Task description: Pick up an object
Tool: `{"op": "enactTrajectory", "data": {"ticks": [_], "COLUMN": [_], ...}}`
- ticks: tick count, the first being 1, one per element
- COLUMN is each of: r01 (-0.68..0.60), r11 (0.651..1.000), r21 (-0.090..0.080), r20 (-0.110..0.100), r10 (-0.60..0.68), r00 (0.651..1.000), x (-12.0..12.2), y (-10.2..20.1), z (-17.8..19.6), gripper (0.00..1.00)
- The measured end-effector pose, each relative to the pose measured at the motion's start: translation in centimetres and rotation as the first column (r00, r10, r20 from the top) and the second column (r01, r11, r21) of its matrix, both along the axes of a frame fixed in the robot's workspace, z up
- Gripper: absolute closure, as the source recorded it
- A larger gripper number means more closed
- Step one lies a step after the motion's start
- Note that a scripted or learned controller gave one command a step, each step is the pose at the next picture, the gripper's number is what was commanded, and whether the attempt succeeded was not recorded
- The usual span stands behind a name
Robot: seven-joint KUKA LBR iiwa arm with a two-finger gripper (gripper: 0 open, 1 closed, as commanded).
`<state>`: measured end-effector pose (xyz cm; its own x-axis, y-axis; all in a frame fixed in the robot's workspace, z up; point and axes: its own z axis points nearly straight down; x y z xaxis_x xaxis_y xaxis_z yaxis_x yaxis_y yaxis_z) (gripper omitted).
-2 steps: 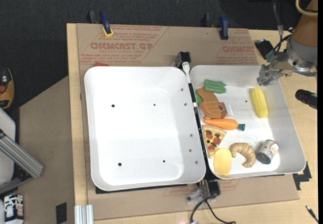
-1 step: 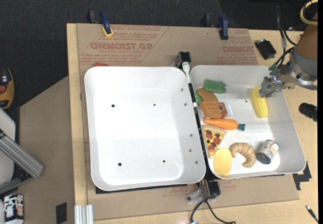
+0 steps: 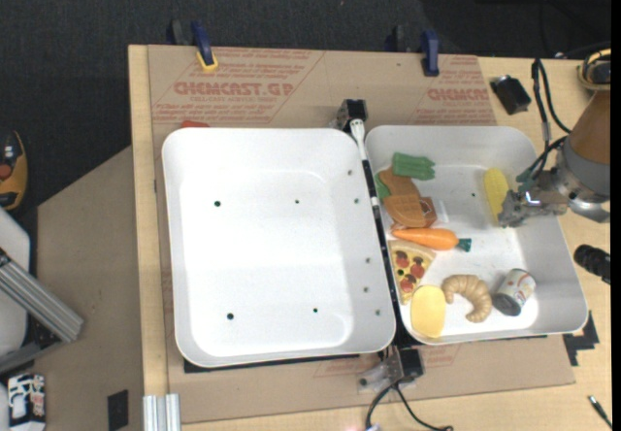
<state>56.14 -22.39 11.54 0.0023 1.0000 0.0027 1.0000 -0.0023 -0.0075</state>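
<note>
A grey robot arm reaches in from the right over the right-hand bin (image 3: 553, 225), its tool (image 3: 514, 209) low beside a toy corn cob (image 3: 496, 191) near the bin's far right side. The tool's tip sits right against the cob's lower end; whether it is spread or closed, and whether it grips anything, cannot be told from this angle.

The corn looks like a small hollow plastic toy: light, stiff and smooth, likely to slide or roll if nudged off-centre. A hold across its narrow middle would seem the safest.

Other play food shares the bin: a green vegetable (image 3: 412, 166) at the top, a brown bread piece (image 3: 408, 206) below it, a carrot (image 3: 427, 238), a pizza slice (image 3: 411, 267), a yellow lemon (image 3: 428, 311), a croissant (image 3: 470, 294) and a small can (image 3: 512, 290) at the lower right. The corn lies well apart from most of them.

The left-hand bin (image 3: 184, 225) rests beside it on the cardboard-covered surface (image 3: 146, 109).
</note>
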Motion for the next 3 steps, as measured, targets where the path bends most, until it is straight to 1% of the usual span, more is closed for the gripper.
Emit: {"op": "enactTrajectory", "data": {"ticks": [1, 2, 3], "r01": [-0.001, -0.008, -0.007], "r11": [1.000, 1.000, 1.000], "r21": [0.000, -0.005, -0.004], "r20": [0.002, 0.017, 0.014], "r10": [0.001, 0.008, 0.007], "r00": [1.000, 1.000, 1.000], "x": [-2.6, 7.1, 6.6], "y": [0.1, 1.3, 6.3], "z": [-3.3, -2.9, 3.7], "gripper": [1.00, 1.00, 1.00]}}
